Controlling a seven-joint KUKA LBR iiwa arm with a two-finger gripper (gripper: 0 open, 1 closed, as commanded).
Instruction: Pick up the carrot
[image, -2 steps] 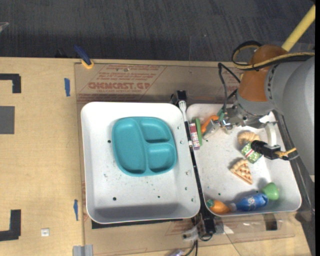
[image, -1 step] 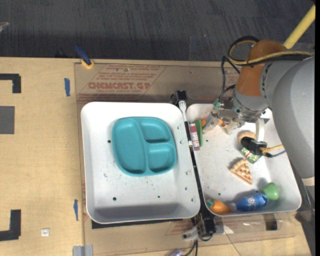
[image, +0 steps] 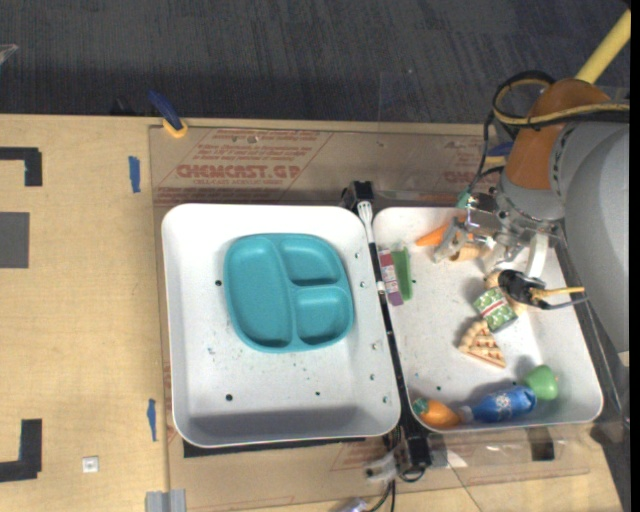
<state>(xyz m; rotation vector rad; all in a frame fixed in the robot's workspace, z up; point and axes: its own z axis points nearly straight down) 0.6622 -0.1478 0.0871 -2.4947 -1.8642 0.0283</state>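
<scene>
The carrot (image: 432, 237), a small orange tapered piece, lies in the far-left part of the right bin (image: 585, 405). My gripper (image: 468, 250) hangs low over the bin just to the right of the carrot. Its fingers look spread and open, and the left finger (image: 447, 247) stands close beside the carrot's thick end. The carrot is not between the fingers.
The right bin also holds a green stick (image: 401, 272), a pink pack (image: 388, 280), a patterned green block (image: 495, 308), a waffle wedge (image: 483, 345), a green ball (image: 542, 381), a blue toy (image: 503, 404) and an orange toy with a green end (image: 437, 411). A teal divided plate (image: 290, 292) lies in the left bin.
</scene>
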